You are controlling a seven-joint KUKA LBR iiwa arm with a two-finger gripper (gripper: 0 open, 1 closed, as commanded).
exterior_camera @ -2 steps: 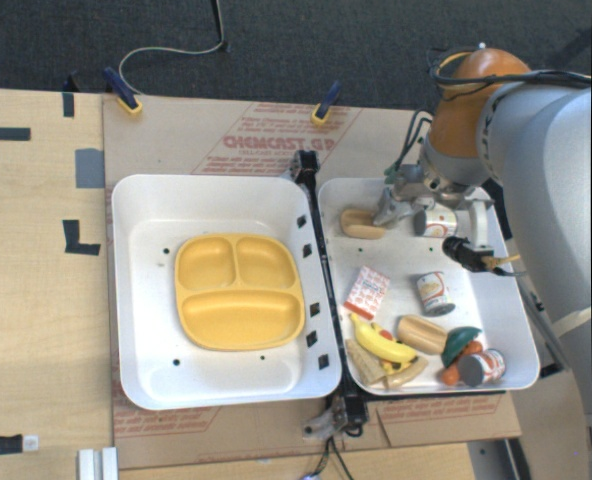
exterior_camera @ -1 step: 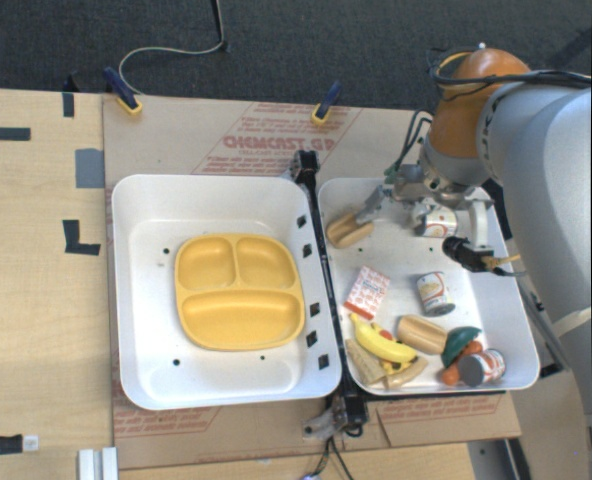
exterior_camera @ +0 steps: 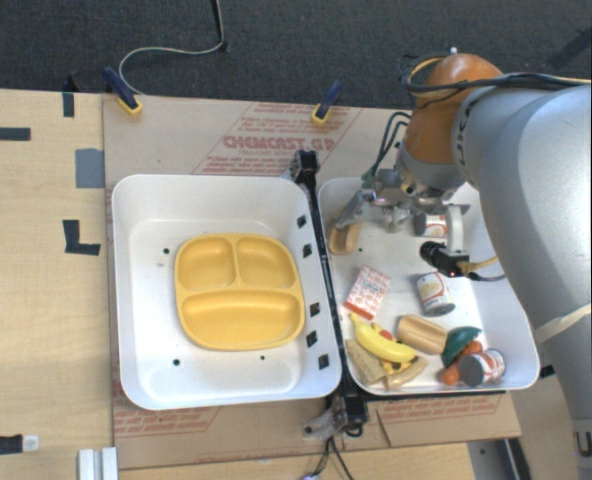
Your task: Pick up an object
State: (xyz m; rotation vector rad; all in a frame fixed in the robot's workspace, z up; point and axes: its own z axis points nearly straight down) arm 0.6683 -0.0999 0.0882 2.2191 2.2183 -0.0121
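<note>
Here the arm (exterior_camera: 516, 148) comes in from the right of the frame and covers the upper right corner of the right bin (exterior_camera: 506, 313). Its gripper (exterior_camera: 391, 206) sits low in the upper part of that bin, near the divider between the two bins. Whether it is spread or pressed together cannot be told.

A tan piece (exterior_camera: 346, 236) lies just left of the gripper, close to the bin's left wall. Further down, a red-and-white packet (exterior_camera: 368, 290) and a small can (exterior_camera: 432, 292) lie apart with white floor between them. The lower edge is crowded: a banana (exterior_camera: 381, 341), a bread roll (exterior_camera: 422, 334), a green-and-orange piece (exterior_camera: 461, 344) and a second can (exterior_camera: 486, 365) press close together against the lower rim.

The left bin (exterior_camera: 136, 268) holds a yellow tray (exterior_camera: 240, 291) at its middle, with bare white floor all round it.
</note>
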